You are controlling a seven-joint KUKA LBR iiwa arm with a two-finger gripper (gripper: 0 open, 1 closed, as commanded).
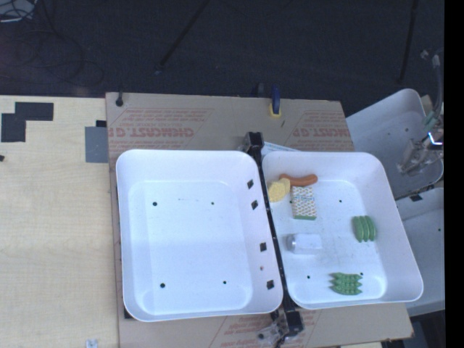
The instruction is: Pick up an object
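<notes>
Nearest the camera, at the lower edge of the frame, the cardboard sheet [239, 332] pokes out from under the two bins, with a dark clamp [290, 323] at the foot of the seam between them. The left bin [130, 194] fills the lower middle of the frame. The right bin [395, 216] sits touching it along a black divider strip [262, 223] and carries all the loose things.

In the lower right of the right bin lies a green pea pod [346, 283]. Above it, near the bin's right wall, is a second green pod-like piece [364, 228], well apart from the first. Toward the bin's middle, close to the divider, rests a pale clear-looking block [303, 242]; it is hard to make out against the white floor. Just above that stands a small speckled packet [304, 204], and beside it to the left a yellow lump [279, 190]. At the top of the group an orange sausage-shaped piece [299, 180] lies crosswise, just touching or nearly touching the packet.

Farther back, a blue clip [275, 101] holds the cardboard's far edge. The pale wooden counter [51, 216] stretches away at the left.

At the far right edge of the frame, well outside the bins, part of the arm's hand [428, 147] appears over a grey plate [388, 125]; I cannot tell whether it is open or closed.
</notes>
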